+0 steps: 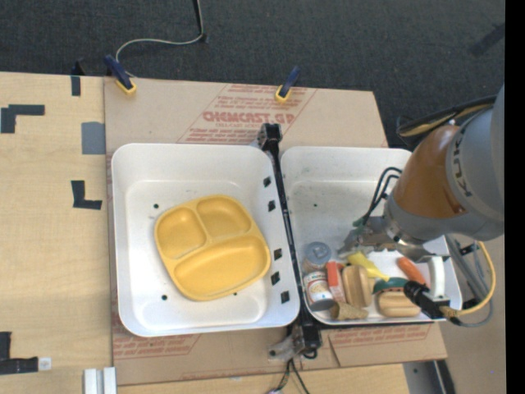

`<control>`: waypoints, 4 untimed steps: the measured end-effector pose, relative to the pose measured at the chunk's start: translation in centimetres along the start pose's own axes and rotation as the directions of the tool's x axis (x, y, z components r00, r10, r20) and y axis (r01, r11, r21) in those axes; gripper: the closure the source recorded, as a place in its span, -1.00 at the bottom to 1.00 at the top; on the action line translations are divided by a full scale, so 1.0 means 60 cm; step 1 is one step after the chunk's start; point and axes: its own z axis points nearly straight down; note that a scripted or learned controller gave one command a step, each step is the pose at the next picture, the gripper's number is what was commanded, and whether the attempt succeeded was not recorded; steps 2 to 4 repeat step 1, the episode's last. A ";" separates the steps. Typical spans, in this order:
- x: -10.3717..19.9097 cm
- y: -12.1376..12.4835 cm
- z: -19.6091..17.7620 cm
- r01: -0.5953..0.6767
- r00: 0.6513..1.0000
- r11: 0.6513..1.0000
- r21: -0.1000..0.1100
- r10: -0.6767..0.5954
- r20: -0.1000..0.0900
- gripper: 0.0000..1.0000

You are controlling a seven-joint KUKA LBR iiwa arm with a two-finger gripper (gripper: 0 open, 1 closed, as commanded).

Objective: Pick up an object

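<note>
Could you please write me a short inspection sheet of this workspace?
Surface: cardboard-covered bench bearing two shallow white bins.
Job's things: small toy items piled in the right bin's near corner.
Clutter: yellow three-compartment plastic tray lying flat in the left bin.
Grippers: two-finger gripper low above the pile; grasp unclear.
Cables: grey cable on the dark floor.
Surroundings: two yellow-and-blue clamps on the cardboard's far edge.

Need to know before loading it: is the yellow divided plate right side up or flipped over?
Right side up. The yellow divided plate lies flat in the left bin, its three hollow compartments facing the camera.
</note>
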 end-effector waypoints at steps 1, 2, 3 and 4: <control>0.118 -0.052 -0.147 0.004 1.000 1.000 0.007 -0.004 -0.005 1.00; 0.118 -0.052 -0.147 0.004 1.000 1.000 0.007 -0.004 -0.005 1.00; 0.118 -0.052 -0.147 0.004 1.000 1.000 0.007 -0.004 -0.005 1.00; 0.118 -0.052 -0.147 0.004 1.000 1.000 0.007 -0.004 -0.005 1.00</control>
